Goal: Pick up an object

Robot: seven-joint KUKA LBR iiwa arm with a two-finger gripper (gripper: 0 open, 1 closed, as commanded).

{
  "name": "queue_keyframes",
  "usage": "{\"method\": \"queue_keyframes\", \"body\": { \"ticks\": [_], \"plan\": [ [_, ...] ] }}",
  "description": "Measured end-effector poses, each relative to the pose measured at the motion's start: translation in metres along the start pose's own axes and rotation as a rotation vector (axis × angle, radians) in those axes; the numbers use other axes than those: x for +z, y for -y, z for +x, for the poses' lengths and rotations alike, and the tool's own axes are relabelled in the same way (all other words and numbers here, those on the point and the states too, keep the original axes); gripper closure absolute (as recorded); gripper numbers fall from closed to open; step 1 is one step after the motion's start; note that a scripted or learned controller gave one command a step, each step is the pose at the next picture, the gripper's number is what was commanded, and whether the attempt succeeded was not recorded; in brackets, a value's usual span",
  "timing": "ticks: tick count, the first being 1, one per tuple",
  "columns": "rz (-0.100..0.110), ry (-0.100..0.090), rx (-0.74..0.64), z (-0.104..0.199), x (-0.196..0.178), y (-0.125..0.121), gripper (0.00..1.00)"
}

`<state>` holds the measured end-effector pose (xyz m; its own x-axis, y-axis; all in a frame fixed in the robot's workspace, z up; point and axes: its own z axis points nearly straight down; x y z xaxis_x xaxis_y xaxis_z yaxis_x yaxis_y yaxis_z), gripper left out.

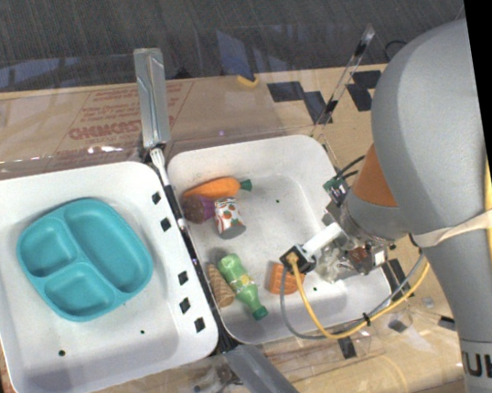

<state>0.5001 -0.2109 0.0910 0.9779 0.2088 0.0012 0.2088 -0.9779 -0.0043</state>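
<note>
Orange object (281,279) lay at the near side of the right bin (294,194), just beside the gripper (333,263), judged the likeliest target for that reason. Whether the gripper grasped anything could not be determined. Farther back: green bottle (241,284), can (228,219), carrot (215,187).

The divided plate (85,258) lies in the left bin (32,364), the bottle (239,283) in the right bin (296,164).

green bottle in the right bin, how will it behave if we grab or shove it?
The green bottle lies on its side and its body looks round, so a sideways push would probably roll it. It looks like moulded plastic: likely stiff and light. The surface seems smooth, so it may slip from a pinch.
</note>
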Motion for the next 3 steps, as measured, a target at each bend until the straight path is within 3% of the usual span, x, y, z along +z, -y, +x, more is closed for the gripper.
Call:
{"method": "queue_keyframes", "body": {
  "ticks": [3],
  "plan": [
    [0.000, 0.004, 0.005, 0.021, 0.000, -0.006, 1.00]
  ]
}}
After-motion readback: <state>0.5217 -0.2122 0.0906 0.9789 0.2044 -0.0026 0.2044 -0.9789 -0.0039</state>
